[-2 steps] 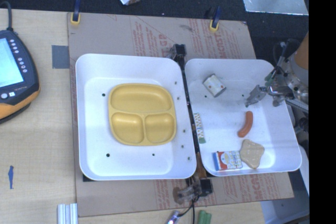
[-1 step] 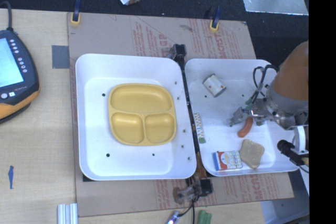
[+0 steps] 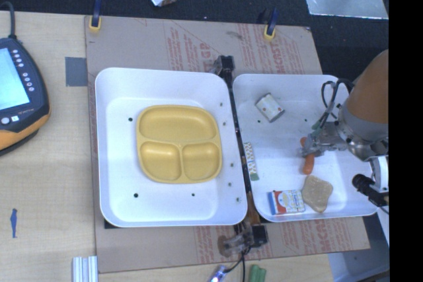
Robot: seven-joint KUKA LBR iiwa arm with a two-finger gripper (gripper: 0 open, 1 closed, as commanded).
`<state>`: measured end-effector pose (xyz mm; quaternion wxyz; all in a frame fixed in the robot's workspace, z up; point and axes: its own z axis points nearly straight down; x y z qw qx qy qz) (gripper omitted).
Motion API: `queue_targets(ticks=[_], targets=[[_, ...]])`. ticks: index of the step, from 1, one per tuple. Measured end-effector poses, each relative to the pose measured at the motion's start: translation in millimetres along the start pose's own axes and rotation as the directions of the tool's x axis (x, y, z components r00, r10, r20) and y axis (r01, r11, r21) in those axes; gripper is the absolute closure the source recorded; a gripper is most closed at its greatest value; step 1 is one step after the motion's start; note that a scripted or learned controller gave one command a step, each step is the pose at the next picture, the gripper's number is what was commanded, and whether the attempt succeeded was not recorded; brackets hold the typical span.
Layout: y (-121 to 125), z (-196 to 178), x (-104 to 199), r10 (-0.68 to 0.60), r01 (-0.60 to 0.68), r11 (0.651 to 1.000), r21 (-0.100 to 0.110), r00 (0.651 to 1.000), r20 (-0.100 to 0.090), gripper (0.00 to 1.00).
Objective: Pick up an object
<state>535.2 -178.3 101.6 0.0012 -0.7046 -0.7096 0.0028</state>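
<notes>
- The end effector (image 3: 316, 143) hangs low in the right bin (image 3: 291, 90), right at the top of an orange carrot-like object (image 3: 308, 162).
- Whether it is released or clenched cannot be told; metal parts hide the tips.
- The orange piece lies on the bin floor, so nothing looks lifted yet: the grasp and raise seem left to do.
- Just beside it sit a tan sponge-like lump (image 3: 318, 193) and a small printed carton (image 3: 286, 202); a grey box (image 3: 269, 106) lies farther up.
- The left bin (image 3: 115, 208) holds a yellow divided plate (image 3: 179, 142).
- A handheld controller (image 3: 18, 92) rests on the table (image 3: 46, 208).
</notes>
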Motion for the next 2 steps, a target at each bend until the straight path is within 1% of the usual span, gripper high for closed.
queue_targets(ticks=[1, 2], targets=[[36.6, 9.8, 54.6, 0.000, 0.000, 1.000, -0.003, 1.000, -0.001, 1.00], [35.7, -91.7, 120.9, 0.003, -0.003, 1.000, -0.005, 1.000, -0.004, 1.00]])
